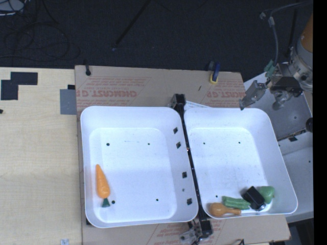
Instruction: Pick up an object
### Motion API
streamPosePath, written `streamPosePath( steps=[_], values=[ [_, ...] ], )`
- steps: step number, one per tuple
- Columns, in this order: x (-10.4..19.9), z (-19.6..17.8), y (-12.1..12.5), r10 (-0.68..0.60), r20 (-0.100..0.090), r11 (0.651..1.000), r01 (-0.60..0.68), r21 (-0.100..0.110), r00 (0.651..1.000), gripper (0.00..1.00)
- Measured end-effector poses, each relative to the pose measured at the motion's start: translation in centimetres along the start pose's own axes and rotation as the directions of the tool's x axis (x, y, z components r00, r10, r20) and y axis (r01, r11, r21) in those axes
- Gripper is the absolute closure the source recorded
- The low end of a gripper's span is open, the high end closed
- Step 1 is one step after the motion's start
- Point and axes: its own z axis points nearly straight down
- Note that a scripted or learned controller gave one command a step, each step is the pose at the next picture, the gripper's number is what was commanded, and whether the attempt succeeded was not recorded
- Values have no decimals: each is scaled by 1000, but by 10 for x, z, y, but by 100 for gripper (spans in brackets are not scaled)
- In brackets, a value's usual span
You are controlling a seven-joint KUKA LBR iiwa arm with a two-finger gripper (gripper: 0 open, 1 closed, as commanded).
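Note:
An orange toy carrot (102,182) with a small green top lies by the left wall of the left bin (127,117). In the near right corner of the right bin (230,117) sits a cluster: a green pod-shaped piece (235,202), a black block (254,198), a light green rounded piece (267,192) and a tan-orange pear-shaped piece (223,210). My gripper (264,97) hangs above the far right corner of the right bin, well away from the cluster. It is open, its fingers spread with nothing between them.
Both bins rest on a cardboard sheet (153,86) on the bench. A black divider strip (185,157) runs between the bins. A small blue-and-yellow clip (215,73) stands at the cardboard's far edge. Cables hang near the arm at the upper right.

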Motion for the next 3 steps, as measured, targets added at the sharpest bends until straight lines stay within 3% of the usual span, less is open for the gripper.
streamPosePath(
  steps=[1,2,3],
  values=[
    [78,-136,5,0,-1,1000,0,1,1000,0],
    [75,-137,5,2,2,1000,-2,21,1000,100],
    [9,-28,9,16,2,999,-16,29,1000,100]
  ],
)
